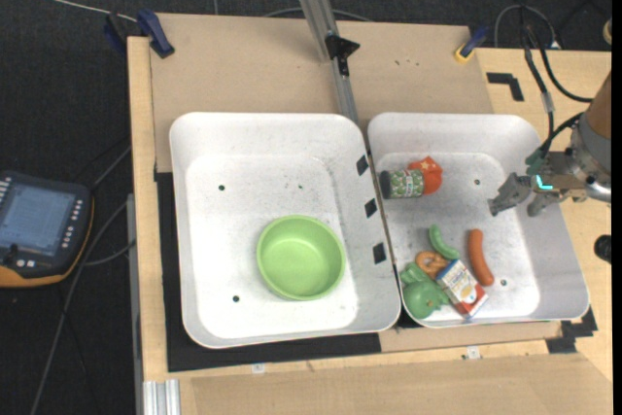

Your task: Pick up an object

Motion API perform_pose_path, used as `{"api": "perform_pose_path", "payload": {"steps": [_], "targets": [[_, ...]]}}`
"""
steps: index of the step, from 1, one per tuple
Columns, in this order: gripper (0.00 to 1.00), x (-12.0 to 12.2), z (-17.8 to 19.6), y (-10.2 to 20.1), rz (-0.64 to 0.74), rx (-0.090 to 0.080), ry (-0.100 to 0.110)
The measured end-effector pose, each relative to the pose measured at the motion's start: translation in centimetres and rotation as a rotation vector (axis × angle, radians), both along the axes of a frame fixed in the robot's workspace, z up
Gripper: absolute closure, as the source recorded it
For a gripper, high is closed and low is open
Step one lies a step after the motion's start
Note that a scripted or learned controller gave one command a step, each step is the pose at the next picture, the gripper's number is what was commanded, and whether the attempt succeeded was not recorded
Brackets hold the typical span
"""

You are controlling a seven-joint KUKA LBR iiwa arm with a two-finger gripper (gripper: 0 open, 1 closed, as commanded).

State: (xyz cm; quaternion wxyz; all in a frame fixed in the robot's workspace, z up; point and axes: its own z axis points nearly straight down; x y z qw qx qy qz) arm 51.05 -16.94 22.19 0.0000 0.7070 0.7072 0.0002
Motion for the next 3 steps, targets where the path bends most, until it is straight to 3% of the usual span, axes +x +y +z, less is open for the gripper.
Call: {"api": "perform_pose_path", "payload": {"steps": [1,3], "targets": [[0.0,0.0,0.0,0.0,0.0,0.0,0.0],[0.0,0.2,-9.4,-1.1,0.0,0.001,0.003]]}}
